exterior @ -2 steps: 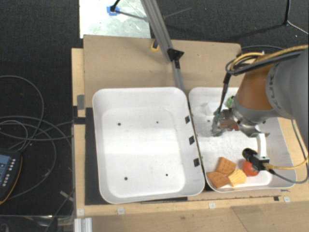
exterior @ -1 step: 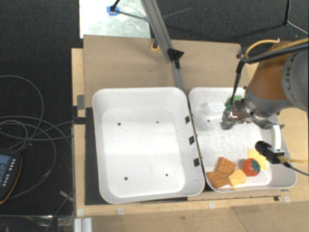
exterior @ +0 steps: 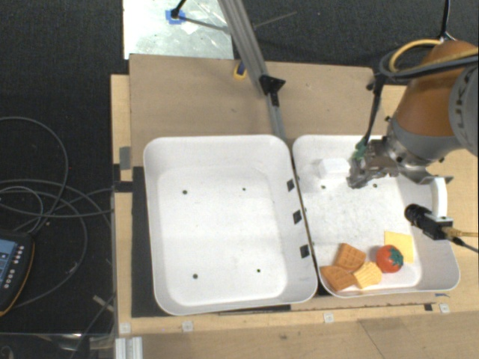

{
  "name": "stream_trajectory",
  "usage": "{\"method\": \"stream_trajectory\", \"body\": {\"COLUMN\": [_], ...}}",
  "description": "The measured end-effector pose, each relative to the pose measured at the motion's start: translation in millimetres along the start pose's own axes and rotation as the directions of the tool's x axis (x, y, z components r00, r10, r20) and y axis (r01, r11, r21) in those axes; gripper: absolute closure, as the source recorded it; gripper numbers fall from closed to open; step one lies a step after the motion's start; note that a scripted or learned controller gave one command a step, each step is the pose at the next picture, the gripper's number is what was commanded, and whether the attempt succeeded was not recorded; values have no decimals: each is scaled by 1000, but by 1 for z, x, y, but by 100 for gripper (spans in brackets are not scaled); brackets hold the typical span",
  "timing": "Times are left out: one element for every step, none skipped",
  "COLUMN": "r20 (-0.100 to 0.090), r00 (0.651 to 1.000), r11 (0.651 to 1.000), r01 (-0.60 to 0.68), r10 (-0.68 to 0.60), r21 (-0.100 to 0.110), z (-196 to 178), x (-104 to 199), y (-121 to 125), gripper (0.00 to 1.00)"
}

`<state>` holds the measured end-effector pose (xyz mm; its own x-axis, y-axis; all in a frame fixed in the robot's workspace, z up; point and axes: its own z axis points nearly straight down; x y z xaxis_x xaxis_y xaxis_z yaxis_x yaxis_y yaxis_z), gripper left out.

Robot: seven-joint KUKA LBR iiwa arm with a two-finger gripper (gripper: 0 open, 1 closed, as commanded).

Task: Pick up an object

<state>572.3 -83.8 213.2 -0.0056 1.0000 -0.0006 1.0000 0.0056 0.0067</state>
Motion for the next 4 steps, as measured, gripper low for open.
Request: {"method": "stream_trajectory", "body": {"r20": [0,-3,-3,-3], "r00": [1000,1000,1000,1000], "r11": [1000,1000,1000,1000], "r01": [0,4,6,5], "r10": [0,-4,-6,-5], "r21": [0,6,6,3], "z": [-42,-29,-21,-29], "x": [0,51,112,159], "y": [2,6,12,25], "gripper": [100,100,100,100]}}
